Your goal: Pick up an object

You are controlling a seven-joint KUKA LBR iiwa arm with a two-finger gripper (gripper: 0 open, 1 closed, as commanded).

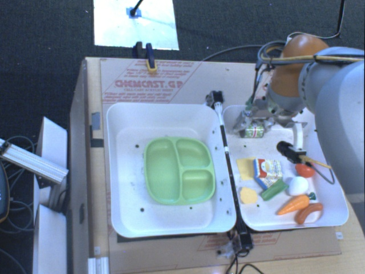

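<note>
My gripper is down in the far left corner of the right bin. Right below it, touching or nearly touching, a small green and silver can lies on its side. Whether the can is between the fingers is not visible. Further forward in that bin lie a yellow cheese slice, a red, white and blue box, a green cucumber, a white egg, a red tomato, a carrot, a sausage and a yellow disc.
A green divided plate lies in the middle of the left bin. A ridge separates the two bins. The arm's grey body hangs over the right bin's far right side.
</note>
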